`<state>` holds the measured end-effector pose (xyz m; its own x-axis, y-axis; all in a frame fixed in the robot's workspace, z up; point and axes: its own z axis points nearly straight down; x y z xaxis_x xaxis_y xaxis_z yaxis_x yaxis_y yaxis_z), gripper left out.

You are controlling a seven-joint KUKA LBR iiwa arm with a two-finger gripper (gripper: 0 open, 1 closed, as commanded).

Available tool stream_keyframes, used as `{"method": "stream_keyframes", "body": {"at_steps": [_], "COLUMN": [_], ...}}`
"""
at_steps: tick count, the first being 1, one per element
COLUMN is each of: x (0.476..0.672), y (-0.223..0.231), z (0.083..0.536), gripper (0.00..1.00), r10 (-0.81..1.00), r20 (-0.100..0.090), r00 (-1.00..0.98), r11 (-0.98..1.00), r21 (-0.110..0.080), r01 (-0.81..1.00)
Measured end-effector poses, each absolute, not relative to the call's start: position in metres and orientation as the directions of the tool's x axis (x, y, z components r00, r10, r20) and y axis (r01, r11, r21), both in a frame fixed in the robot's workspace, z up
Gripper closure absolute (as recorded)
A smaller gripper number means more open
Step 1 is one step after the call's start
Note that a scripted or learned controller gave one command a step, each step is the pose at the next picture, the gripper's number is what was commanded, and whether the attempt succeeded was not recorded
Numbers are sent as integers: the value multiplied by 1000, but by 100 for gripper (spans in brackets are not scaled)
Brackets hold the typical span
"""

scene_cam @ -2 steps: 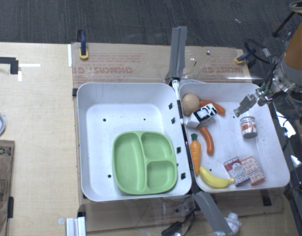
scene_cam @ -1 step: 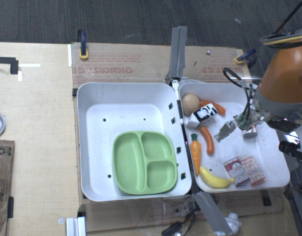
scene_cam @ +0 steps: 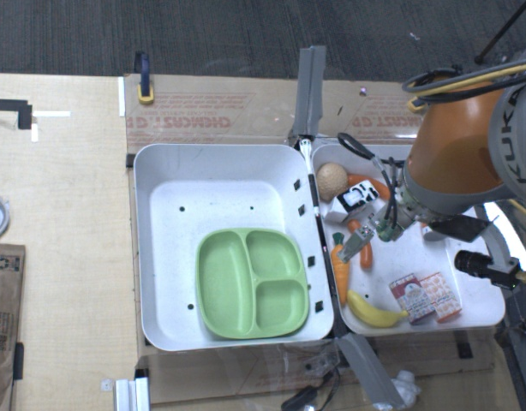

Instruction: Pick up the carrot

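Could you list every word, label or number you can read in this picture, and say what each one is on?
"KUK": on the arm, at the picture's right edge, cut off there.
Red print on the cardboard strip behind the bins: upside down and blurred, unreadable.
Red and white packet in the right bin: print too small.
Brown paper bag at left: a mark, unreadable.

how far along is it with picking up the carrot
Done: the arm has reached into the right bin, and the end effector sits low, right beside the carrot. In hand: nothing I can confirm; the carrot lies on the bin floor near the divider, above the banana. Left: close on the carrot and lift it clear.
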<state>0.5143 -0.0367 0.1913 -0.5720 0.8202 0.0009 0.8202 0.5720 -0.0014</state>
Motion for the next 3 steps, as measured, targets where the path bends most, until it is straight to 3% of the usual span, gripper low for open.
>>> {"method": "stream_keyframes", "body": {"at_steps": [1,2,3], "x": [560,577,509], "y": [-89,-163,-105], "z": [191,168,97], "gripper": [0,0,0], "r10": [709,796,746], "r20": [-2,-2,1], "r00": [-705,-605,-666], "r11": [705,605,666], "r21": [0,0,-1], "r01": [709,796,746]}}
